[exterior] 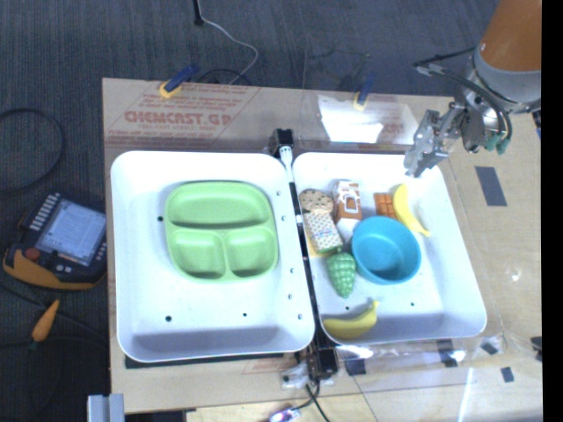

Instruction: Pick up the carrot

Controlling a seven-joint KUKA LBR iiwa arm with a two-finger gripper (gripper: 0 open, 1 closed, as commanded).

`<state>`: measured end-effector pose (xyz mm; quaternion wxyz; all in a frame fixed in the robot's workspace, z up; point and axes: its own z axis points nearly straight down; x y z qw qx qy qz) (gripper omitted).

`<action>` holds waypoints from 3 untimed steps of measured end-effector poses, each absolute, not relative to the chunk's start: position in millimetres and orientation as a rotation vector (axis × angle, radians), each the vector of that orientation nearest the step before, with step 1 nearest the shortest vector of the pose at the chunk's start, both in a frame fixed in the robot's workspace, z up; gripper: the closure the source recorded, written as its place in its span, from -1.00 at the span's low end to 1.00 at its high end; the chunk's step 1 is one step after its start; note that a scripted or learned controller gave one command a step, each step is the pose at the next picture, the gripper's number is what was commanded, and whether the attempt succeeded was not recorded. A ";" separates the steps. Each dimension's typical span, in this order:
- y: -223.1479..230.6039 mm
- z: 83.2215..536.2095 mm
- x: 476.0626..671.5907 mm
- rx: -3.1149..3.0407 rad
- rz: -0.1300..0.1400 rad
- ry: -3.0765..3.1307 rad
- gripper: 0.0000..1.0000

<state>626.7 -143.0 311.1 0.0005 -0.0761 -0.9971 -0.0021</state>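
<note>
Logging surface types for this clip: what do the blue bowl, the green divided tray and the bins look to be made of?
Blue bowl: likely moulded plastic, smooth with a soft sheen inside. Green divided tray: likely plastic too, matte, one even colour with rounded pressed compartments. White bins: probably thin formed plastic, slightly glossy with soft highlights at the rounded corners. The look alone cannot confirm any of these.

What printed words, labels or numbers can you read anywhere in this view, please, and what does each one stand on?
"CHEMCAST GP", in red on the brown board under the bins; the last letters are uncertain.
The handheld pendant's screen, left of the bench, shows text too small to read.
The small carton in the right bin carries print too blurred to read.
</note>
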 end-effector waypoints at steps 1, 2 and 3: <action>-227.4 377.8 603.8 -0.075 0.011 -3.152 1.00; -221.5 437.3 639.2 0.644 0.005 -3.086 1.00; -219.1 343.0 656.5 0.176 -0.004 -3.137 1.00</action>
